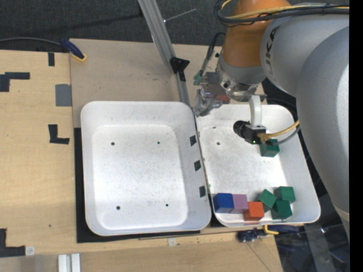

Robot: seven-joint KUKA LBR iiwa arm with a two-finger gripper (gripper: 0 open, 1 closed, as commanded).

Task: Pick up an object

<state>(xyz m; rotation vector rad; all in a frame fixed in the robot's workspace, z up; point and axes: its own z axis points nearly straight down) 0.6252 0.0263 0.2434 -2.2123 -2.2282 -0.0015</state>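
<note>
I see the grey arm point(306, 55) entering from the right and filling the upper right of the scene, its orange band point(252, 10) above the wrist. Below it lie the two white bins: the left bin point(91, 169) and the right bin point(224, 157), which holds all the blocks.

The gripper point(207, 103) hangs over the far left corner of the right bin, near the divide between the bins. I cannot tell from this angle what state it is in; no block is visible in it.

Nearest candidate: one green block point(270, 148), to the right of the gripper and slightly nearer, just beside the black cable fitting point(249, 132). It is roughly cubic, so no long axis governs approach.

The remaining blocks sit along the near edge: blue block point(223, 202), purple block point(240, 202), orange block point(255, 209) and three green blocks point(278, 200), all well apart from the gripper.

My judgement: the coming move turns on a rightward, slightly nearward shift.
</note>
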